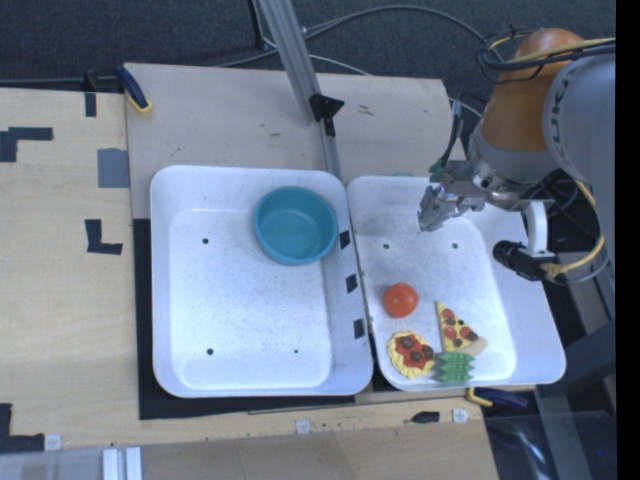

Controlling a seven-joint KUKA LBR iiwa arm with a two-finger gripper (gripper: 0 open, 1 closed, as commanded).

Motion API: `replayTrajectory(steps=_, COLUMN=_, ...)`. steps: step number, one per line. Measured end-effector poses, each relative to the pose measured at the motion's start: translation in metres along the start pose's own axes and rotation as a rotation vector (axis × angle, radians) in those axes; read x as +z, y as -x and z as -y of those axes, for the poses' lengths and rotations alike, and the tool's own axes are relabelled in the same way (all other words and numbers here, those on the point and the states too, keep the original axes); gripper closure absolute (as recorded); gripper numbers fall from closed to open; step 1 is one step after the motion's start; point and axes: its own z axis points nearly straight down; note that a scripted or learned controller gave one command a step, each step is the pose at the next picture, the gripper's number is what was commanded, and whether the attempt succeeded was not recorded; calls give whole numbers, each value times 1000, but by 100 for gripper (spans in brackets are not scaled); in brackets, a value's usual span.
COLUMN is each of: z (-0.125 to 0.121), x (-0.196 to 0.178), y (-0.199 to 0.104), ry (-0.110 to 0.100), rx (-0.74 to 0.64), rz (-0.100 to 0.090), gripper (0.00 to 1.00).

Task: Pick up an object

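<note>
Candidate object: small red tomato-like ball [401, 299], resting loose on the floor of the right bin [520, 363], roughly mid-bin. Judged a light toy piece, probably hard plastic, smooth and rounded, so liable to roll or squirt out under an off-centre pinch; best taken across its widest part with fingers straddling both sides. Other pickable items at the near end of the same bin: round pizza piece [411, 353], pizza slice [458, 330], green leafy piece [453, 370], all flat and bunched together, touching or nearly so, judged harder to take cleanly. Blue bowl [295, 225] upright in the left bin [190, 268], far corner; rigid, rim offering a possible hold. Hand [435, 213] poised over the far part of the right bin, nothing seen between its fingers; open or closed cannot be told. Ball nearer the camera than the hand and slightly to the view's left, clearly apart.
</note>
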Motion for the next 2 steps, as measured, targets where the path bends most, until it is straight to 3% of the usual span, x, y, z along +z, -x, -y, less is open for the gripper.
replayTrajectory(steps=2, z=24, x=-4, y=-97, ry=0, rx=0, rz=0, gripper=100)
